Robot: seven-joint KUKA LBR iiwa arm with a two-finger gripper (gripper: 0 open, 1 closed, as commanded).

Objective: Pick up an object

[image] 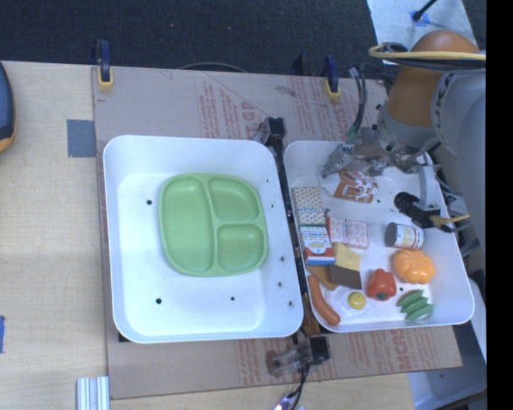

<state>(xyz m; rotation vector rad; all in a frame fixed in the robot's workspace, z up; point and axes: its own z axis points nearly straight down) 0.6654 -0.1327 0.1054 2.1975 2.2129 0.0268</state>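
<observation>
Cardboard sheeting covers the wooden bench, clamped at the far edge, and two white bins sit on it side by side. From where I stand, the job has hardly started: nothing is lifted. The gripper [356,162] is down at the far end of the right-hand bin [458,314], its metal fingers spread somewhat apart, with nothing visibly caught between them, though the glare and clutter there make me less than sure.

Just in front of the jaws, touching or nearly so, lies a small brown-and-white snack packet [356,186], the likeliest target. Farther out from the jaws lie the rest: a small can [404,235], an orange toy pumpkin [413,266], a red pepper [380,284], green pea pods [415,305], a sausage [322,302] and some little cartons [348,231]. Well off to one side, the other bin holds a green divided plate [213,224].

The arm comes in low from the far side, its orange band [427,67] above the wrist, bent steeply downward into the bin.
</observation>
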